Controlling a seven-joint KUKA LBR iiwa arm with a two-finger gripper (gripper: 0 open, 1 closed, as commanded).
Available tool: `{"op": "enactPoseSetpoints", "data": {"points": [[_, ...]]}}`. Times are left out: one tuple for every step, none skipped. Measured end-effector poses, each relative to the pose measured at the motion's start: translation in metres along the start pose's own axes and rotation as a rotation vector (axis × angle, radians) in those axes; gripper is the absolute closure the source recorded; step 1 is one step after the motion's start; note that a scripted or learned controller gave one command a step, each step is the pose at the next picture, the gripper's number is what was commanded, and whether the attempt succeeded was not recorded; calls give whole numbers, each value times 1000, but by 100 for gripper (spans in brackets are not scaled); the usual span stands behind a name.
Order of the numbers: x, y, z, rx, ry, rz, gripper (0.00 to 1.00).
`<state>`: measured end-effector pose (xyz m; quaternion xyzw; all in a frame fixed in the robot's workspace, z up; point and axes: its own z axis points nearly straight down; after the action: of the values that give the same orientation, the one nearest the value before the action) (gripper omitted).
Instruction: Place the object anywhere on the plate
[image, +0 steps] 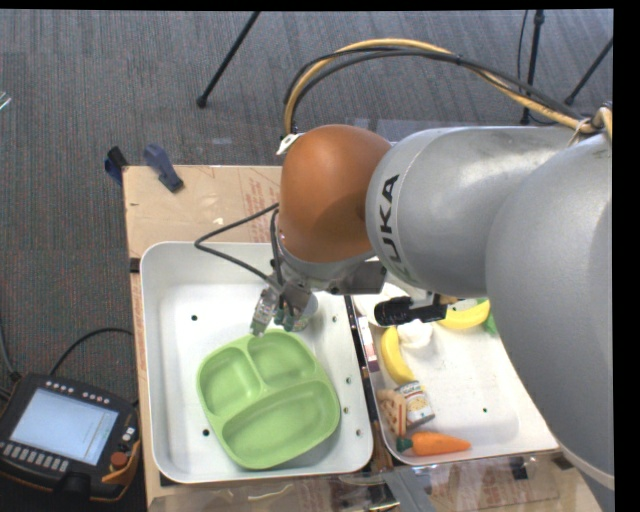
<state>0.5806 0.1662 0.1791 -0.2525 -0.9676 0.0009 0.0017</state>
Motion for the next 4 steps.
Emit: {"op": "enactPoseSetpoints", "data": {"points": [[59,27,-41,-4,-4,-134,100],[85,36,-119,-6,-7,-546,100],[85,35,-116,-2,-2,-544,0],[85,36,-125,-4,-3,-543,100]]}}
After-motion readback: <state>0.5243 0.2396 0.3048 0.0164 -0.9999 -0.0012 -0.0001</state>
